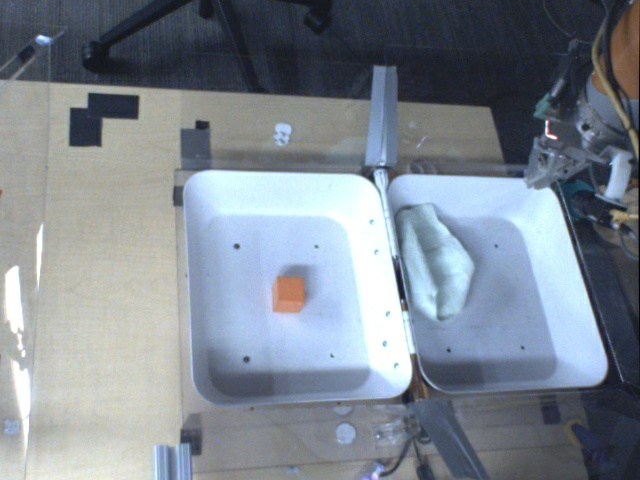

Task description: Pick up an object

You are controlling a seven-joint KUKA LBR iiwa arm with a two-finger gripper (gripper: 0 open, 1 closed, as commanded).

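Hand [545, 163] over R bin's far-R corner | cube [289, 294] L bin, well apart

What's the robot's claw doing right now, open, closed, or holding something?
Gripper: cannot be told; it sits above the right bin's far right corner, away from the white cloth and the orange cube.

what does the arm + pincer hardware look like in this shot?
At the view's right edge, the pincer is pale metallic grey and angular, with small teal and red spots on its body. Above it sits a rounded grey arm section with an orange band. Thin dark and yellowish cables loop around it. No other markings are legible.
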